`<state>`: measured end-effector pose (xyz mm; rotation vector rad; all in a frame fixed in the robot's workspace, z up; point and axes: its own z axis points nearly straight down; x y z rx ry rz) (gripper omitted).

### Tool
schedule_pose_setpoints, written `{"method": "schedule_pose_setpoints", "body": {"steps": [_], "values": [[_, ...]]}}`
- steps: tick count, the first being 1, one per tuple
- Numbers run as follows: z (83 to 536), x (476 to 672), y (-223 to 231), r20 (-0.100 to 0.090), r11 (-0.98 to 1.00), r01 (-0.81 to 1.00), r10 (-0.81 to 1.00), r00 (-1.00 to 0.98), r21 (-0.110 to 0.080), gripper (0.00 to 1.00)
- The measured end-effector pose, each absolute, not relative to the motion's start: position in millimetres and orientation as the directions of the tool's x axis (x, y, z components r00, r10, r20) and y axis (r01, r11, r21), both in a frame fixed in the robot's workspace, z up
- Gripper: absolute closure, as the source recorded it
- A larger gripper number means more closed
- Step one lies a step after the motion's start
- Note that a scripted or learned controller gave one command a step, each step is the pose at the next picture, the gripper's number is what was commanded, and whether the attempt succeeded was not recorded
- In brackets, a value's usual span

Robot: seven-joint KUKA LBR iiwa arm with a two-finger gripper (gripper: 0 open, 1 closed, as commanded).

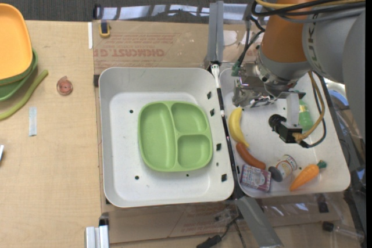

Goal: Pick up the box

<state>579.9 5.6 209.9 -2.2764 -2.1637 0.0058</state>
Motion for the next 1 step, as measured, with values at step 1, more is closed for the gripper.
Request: {"method": "schedule_pose_setpoints", "body": {"steps": [1], "values": [[245.5,611.0,-28.5,-0.002,0.212,0.977,0.977,-0.212,0.000,1.00]]}}
